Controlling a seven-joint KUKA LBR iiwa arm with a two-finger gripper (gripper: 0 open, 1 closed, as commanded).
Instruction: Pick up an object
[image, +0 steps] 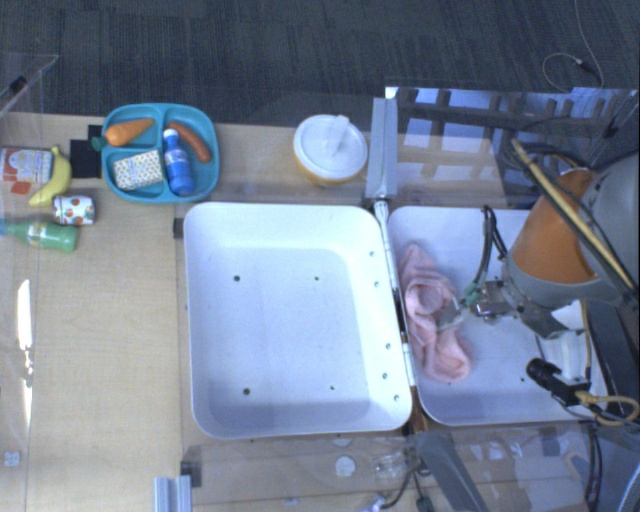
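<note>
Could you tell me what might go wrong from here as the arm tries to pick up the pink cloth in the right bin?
The crumpled pink cloth lies against the left wall of the right-hand shallow white bin, so the two-finger gripper may strike that wall. The gripper sits at the cloth's right edge; it could pinch only a thin fold that slips free on lifting. Soft fabric may also drag or snag on the wall instead of rising cleanly.

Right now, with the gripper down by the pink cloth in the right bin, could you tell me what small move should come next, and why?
Probably a small lift to test the grasp. The gripper sits at the edge of the pink cloth in the right bin, but this view does not settle whether it has caught any fabric.
</note>
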